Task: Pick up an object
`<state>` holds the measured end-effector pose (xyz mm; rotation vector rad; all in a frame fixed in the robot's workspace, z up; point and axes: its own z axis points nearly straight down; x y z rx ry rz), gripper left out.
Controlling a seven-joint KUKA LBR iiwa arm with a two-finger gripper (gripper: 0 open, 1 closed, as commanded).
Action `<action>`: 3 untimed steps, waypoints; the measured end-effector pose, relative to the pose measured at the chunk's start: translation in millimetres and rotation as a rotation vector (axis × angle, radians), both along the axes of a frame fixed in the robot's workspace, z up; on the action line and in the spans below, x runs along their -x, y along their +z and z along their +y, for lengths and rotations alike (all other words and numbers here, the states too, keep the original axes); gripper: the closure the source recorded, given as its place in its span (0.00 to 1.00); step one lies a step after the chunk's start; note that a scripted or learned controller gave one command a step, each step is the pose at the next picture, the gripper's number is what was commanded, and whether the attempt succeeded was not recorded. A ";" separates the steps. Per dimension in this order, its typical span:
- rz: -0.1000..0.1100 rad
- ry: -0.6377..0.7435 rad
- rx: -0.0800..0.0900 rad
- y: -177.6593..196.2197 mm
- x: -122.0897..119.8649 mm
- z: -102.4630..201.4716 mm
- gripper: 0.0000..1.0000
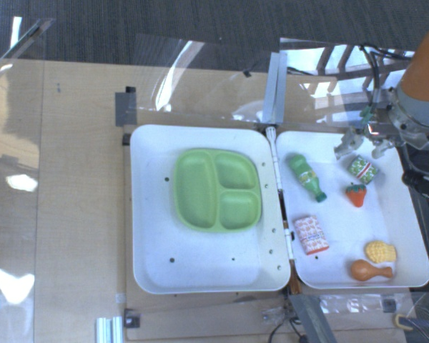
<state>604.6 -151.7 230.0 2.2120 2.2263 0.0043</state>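
From the camera view, the arm [423, 84] enters at the right edge, its upper body cut off by the frame. Its gripper [362, 146] hangs over the far part of the right bin [415, 263], fingers [347, 144] spread apart with nothing between them. Just below them lies a small green-and-white can [362, 168], its label too small to read. Near it sit a strawberry [356, 194], a green bottle [305, 177], a red-and-white carton [311, 234], a corn cob [380, 251] and a drumstick [370, 270]. The left bin [150, 263] holds a green divided plate [217, 189].
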 end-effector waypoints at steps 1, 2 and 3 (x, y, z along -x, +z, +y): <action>-0.028 0.099 0.003 -113.1 -34.7 20.7 0.00; -0.007 0.171 0.002 -141.3 14.0 42.3 0.00; -0.015 0.170 0.006 -128.5 11.5 40.9 1.00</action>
